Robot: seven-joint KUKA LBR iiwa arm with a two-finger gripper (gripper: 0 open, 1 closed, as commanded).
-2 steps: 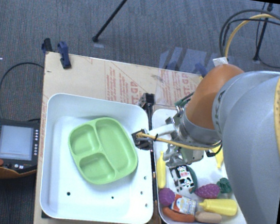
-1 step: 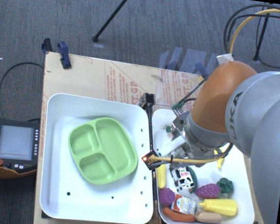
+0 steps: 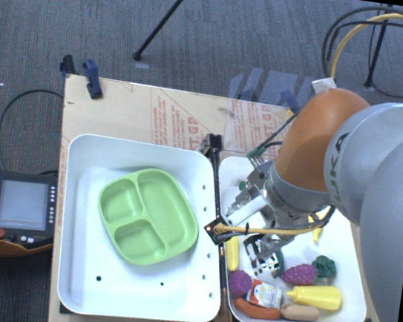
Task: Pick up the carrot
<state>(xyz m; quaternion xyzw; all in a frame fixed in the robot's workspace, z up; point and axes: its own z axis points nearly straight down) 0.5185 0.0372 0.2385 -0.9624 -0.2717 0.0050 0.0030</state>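
Fingers (image 3: 266, 258) down inside right bin (image 3: 356, 255), dark and partly masked by wrist and yellow cable (image 3: 266, 232); spread not readable, cannot tell wide or narrow. Nothing visibly between them.

Carrot (image 3: 256, 309): orange, lying flat along near wall of right bin, toward its near-left corner. Partly covered by small white-and-red packet (image 3: 266, 294) resting on top. Purple round piece (image 3: 239, 282) just beside on left, tan sausage-like piece (image 3: 300, 312) touching or nearly so on right. Yellow squeeze bottle (image 3: 315, 294), purple grapes (image 3: 298, 273) and dark green piece (image 3: 324, 267) further toward right side of bin. Yellow strip, maybe corn or banana (image 3: 232, 253), along left wall.

Left bin (image 3: 79, 176) holding green divided plate (image 3: 148, 216); not involved.

Step in hand, as judged: approach or descent, grasp not made. Fingers parked above clutter in bin centre, short of carrot, which sits nearer counter's front edge.

Next move likely needs: shift toward near wall, line up across carrot's short axis, come down on exposed left end clear of packet. Risks: packet caught with carrot, near wall blocking one finger, purple piece nudged.
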